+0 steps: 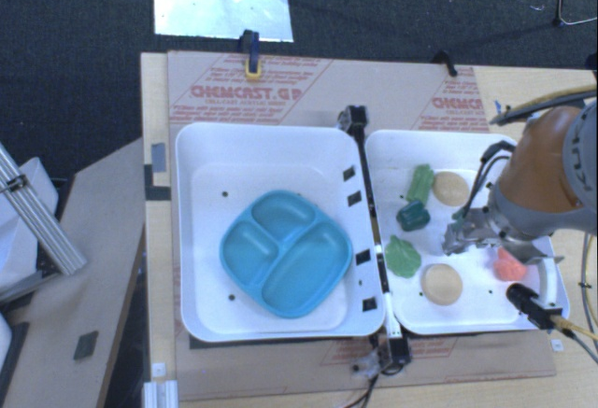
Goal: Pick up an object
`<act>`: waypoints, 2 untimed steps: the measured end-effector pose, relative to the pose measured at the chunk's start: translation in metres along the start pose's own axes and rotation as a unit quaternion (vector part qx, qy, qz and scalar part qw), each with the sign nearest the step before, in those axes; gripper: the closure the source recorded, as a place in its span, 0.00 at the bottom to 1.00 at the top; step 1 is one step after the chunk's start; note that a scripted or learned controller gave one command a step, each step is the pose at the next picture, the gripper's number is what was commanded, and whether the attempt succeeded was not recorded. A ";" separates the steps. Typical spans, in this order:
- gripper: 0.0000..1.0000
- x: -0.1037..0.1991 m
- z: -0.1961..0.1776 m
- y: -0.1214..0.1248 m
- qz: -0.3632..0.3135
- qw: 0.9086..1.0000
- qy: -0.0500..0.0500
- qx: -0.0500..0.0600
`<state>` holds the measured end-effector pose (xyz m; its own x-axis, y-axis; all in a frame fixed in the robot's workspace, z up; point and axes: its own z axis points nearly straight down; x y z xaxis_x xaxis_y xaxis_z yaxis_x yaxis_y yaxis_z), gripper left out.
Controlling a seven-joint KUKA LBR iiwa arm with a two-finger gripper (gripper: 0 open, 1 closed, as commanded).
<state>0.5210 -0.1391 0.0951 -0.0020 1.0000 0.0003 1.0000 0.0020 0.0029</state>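
Blue plastic at the far left: a divided plate (285, 252) lying flat, alone in the left bin (187, 210), probably left as a broad, low shape hard to pinch from above. White walls all round, shallow, likely meant to keep loose pieces inside the arm's reach.

Next, in the right bin (472, 324), a loose scatter rather than a pile, with gaps between most pieces, which should favour a clean descent on any one of them. Nearest the divider, a pale green piece (420, 182) touching or just beside a dark teal piece (412, 215), then a leafy green piece (404, 257) below. Further right, a tan round (449, 187) near the back and a second tan round (441, 283) near the front.

Then the gripper (464, 233), low over the bin floor between the two tan rounds, nothing seen in its grasp; spread or pressed together, cannot tell from this slant. Likeliest targets, judged by closeness: the front tan round, near and below-left, or the pink piece (509, 264), just to the right and partly tucked under the wrist.
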 end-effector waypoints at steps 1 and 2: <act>1.00 0.008 -0.049 0.007 -0.001 1.000 -0.001 -0.001; 1.00 0.007 -0.111 0.003 -0.001 1.000 -0.001 -0.003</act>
<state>0.5238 -0.1325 0.2066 -0.0040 1.0000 -0.0019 1.0000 0.0041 0.0083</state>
